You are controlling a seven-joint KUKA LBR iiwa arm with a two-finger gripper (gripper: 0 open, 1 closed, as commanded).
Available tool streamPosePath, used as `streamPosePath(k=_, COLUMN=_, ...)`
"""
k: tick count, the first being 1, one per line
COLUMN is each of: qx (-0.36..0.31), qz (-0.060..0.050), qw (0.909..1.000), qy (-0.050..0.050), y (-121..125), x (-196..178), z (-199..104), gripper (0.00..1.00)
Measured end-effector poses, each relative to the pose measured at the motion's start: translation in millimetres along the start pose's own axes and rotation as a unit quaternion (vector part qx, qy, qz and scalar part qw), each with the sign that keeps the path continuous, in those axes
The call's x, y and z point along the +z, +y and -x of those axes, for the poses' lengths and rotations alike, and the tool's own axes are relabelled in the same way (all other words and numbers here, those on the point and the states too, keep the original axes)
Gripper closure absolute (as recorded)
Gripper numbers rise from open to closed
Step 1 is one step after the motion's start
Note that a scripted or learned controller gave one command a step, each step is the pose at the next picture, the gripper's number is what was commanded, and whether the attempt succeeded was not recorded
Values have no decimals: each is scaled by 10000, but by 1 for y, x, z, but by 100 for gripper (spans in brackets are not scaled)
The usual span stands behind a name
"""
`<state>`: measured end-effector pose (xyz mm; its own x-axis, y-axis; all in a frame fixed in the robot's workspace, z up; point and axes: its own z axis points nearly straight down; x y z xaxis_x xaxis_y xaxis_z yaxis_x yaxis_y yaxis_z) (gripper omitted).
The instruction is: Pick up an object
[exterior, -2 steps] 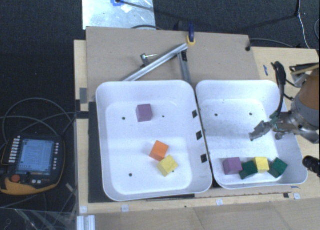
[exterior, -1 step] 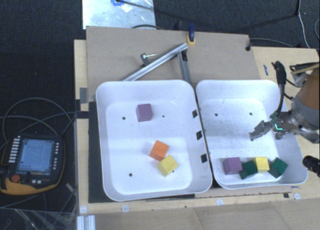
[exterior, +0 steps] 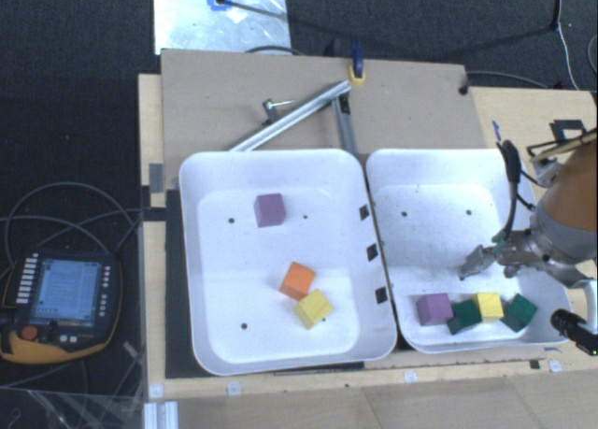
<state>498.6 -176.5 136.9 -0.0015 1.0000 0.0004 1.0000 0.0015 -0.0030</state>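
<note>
My jaws look apart w/ nothing between, above the right bin; blocks are packed close, so I may nudge neighbours and lose the grip.

Left bin: purple cube, orange cube, yellow cube. Right bin: purple cube, two green cubes, yellow cube. Gripper above the right bin, nothing between its fingers. Teach pendant lies left of the bench.
</note>
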Motion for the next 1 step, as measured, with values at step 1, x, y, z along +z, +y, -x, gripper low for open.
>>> streamPosePath(k=1, qx=-5, qz=0, qw=10000, qy=3, y=0, x=49, z=0, gripper=0)
